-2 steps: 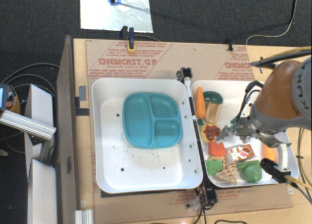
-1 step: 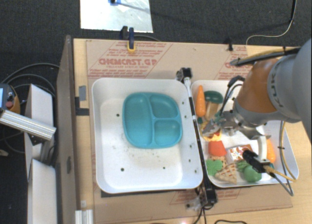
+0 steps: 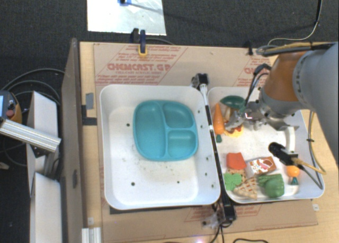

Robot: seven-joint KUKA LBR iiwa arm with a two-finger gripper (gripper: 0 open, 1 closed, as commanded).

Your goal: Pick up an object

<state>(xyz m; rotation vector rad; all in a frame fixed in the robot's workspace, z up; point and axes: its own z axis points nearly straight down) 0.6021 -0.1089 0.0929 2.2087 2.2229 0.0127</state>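
Where the gripper (image 3: 244, 116) hangs low over the right white bin (image 3: 307, 183), its finger state cannot be told. An orange carrot-shaped toy (image 3: 217, 118) lies just beside it toward the divider, long axis running along that divider. The grey arm reaches in from the right, orange band above the wrist.

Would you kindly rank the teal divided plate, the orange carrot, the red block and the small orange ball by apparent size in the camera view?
1. Teal divided plate, by far the largest.
2. Orange carrot.
3. Red block; shorter than the carrot but wider, so this order is unsure.
4. Small orange ball, the smallest.
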